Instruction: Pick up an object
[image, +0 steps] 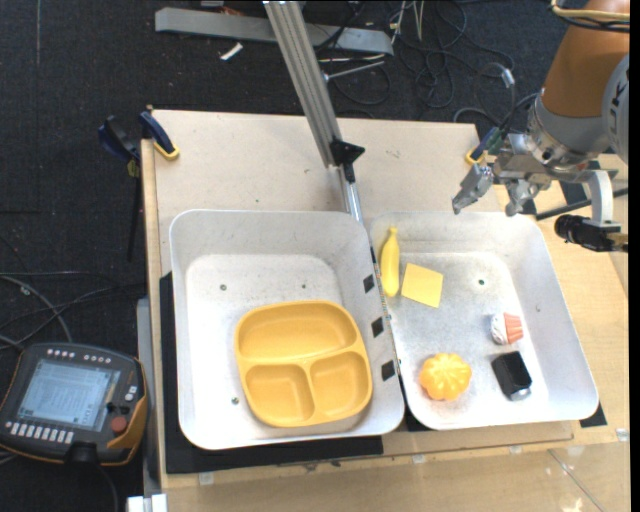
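Grey gripper hangs open above right bin.

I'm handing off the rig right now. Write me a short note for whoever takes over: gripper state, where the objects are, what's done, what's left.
Gripper: open, holding nothing, above the far edge of the right bin.
Right bin holds a banana by its left wall, a yellow block beside it, a small orange pumpkin near the front, a cupcake and a black object to the right.
Left bin holds a yellow divided plate.
Done: nothing picked yet.
Left: descend, grasp one object, lift.
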